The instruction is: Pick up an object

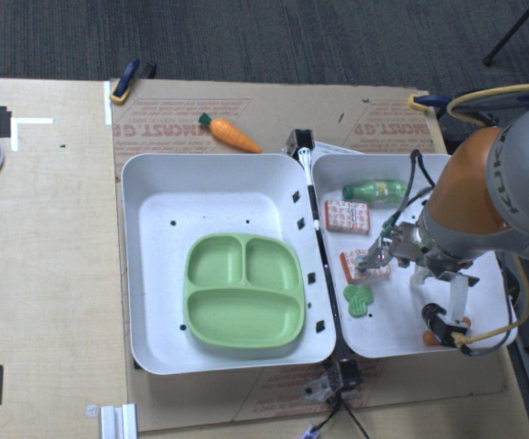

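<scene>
While the end effector (374,262) hangs over the right bin (493,337) beside a small red packet (350,265), I cannot tell its state.

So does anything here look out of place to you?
Yes, the toy carrot. It lies on the cardboard behind the left bin, outside both bins, while the other small items, such as the green bottle, sit in the right bin by the hand.

**Bench and what rests on it**

The pale wooden bench (45,273) carries a cardboard sheet (182,122). Two white bins, left (145,273) and right (383,337), sit side by side on it. A toy carrot (231,133) lies on the cardboard behind them.
</scene>
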`<state>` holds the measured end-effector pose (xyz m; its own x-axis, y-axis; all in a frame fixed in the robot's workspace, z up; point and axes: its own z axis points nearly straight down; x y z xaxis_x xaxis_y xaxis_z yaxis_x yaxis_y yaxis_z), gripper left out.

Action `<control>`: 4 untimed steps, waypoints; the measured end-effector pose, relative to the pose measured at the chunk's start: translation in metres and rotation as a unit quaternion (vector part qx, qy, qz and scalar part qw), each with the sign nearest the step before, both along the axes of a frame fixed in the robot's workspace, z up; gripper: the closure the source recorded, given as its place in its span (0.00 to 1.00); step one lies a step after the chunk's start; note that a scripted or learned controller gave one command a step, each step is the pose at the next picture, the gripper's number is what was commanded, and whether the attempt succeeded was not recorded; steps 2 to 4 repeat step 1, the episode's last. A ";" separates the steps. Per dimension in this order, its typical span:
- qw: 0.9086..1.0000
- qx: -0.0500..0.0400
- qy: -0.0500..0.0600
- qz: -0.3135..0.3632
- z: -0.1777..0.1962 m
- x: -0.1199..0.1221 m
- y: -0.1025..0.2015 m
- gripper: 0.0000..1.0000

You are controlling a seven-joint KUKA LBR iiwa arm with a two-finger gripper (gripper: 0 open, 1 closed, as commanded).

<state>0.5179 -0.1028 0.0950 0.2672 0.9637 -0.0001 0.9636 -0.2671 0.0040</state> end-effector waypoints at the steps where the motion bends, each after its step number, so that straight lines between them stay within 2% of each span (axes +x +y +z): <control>1: 0.997 0.001 0.000 -0.079 0.000 0.014 0.005 0.00; 4: 0.997 0.001 0.000 -0.079 0.000 0.014 0.005 0.00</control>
